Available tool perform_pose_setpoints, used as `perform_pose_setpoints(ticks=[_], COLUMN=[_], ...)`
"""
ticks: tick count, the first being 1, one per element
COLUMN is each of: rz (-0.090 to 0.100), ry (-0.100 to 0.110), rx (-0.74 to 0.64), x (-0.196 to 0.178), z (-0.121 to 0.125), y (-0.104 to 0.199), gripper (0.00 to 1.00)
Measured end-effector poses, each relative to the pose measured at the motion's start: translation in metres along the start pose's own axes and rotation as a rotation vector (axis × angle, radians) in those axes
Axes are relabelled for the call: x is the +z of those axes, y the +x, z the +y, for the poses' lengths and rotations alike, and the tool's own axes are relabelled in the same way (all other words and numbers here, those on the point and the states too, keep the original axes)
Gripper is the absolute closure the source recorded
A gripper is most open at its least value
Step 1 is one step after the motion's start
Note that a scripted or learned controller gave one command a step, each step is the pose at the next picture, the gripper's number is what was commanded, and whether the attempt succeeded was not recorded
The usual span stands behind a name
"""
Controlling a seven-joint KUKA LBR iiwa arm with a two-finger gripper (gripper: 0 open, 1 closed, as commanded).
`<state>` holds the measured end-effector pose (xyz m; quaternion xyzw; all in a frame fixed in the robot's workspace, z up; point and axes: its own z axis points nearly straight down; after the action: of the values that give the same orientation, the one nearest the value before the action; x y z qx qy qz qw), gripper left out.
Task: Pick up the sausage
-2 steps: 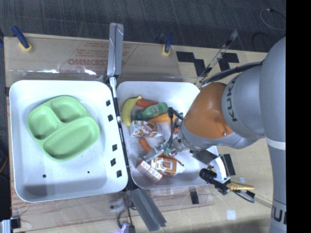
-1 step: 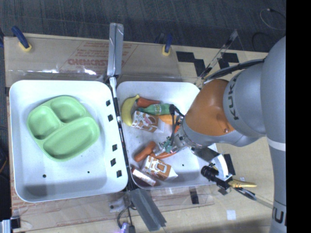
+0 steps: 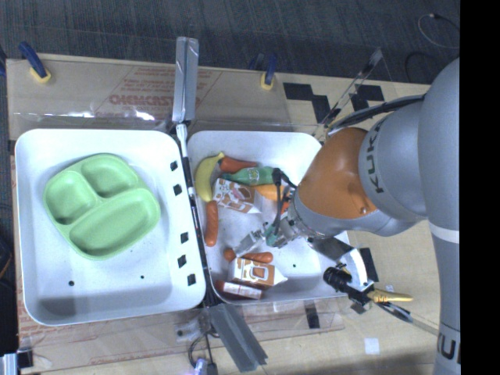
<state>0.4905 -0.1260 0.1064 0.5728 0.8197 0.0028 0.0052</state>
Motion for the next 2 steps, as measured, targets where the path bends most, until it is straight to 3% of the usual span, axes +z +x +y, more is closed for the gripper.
perform_pose_setpoints(ticks=[1, 2], rz=[0.006, 0.008], ry=[0.01, 0.013], rx=[-0.1, -0.067], x=[-0.073, 0.015], z=[0.021, 0.001], y=[-0.001, 0.014], gripper=[0.0, 0.0])
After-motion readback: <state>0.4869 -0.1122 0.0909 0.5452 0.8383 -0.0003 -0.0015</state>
